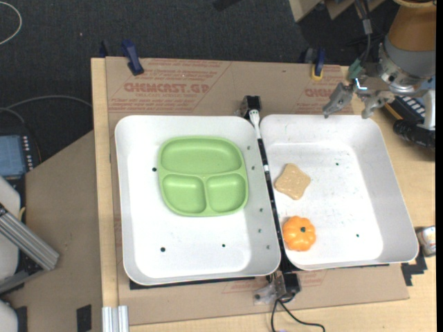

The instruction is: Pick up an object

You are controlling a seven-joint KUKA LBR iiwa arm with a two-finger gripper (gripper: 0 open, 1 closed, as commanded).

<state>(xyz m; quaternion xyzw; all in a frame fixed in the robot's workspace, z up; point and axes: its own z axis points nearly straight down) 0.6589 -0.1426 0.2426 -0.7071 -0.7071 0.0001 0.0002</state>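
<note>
We see the arm (413, 30) reaching in over the right bin's (360, 151) far right corner — its gripper (352, 103) hangs there with fingers spread wide, holding nothing. The tan biscuit (292, 181) and orange pumpkin (299, 232) lie near that bin's left edge; the green tray (203, 176) sits in the left bin (138, 206).

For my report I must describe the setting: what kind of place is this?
Probably a robot test lab: two white bins sit on a clamped cardboard sheet, a robot arm reaches in, and loose cables trail around.
</note>
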